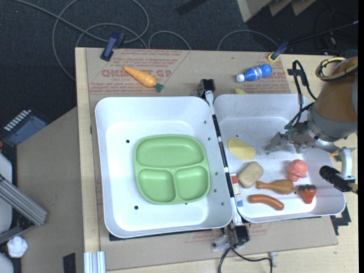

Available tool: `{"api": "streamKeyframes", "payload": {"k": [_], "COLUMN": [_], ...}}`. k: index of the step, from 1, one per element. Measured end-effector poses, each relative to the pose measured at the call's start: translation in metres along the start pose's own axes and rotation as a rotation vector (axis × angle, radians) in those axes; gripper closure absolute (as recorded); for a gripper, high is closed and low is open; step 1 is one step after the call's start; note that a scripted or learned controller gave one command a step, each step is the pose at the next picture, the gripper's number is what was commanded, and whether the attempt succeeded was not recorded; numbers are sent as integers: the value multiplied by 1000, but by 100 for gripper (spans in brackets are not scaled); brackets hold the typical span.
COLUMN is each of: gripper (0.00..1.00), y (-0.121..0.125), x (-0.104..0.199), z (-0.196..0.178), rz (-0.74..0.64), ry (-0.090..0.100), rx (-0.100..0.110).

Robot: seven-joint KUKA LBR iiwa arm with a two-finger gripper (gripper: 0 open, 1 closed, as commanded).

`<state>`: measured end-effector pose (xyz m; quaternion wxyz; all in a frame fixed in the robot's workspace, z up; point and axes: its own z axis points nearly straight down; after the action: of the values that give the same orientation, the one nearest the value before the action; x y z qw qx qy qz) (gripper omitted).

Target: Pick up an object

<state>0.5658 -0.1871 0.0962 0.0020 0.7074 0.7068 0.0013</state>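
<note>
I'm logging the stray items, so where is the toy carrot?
The toy carrot lies outside both bins on the bench, just beyond the far edge of the left bin, near the blue clip.

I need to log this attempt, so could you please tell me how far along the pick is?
Done: the arm has reached over the right bin, and its gripper hangs above bare floor there. In hand: nothing that I can see. Left: the grasp and lift; the yellow piece, drumstick, sausage and strawberry all lie on the bin floor.
</note>
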Motion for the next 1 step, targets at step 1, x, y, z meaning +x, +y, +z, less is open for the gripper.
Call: {"api": "streamKeyframes", "payload": {"k": [1], "gripper": [0], "y": [-76], "x": [-27], "z": [7], "rz": [1], "ry": [1], "rx": [7]}}
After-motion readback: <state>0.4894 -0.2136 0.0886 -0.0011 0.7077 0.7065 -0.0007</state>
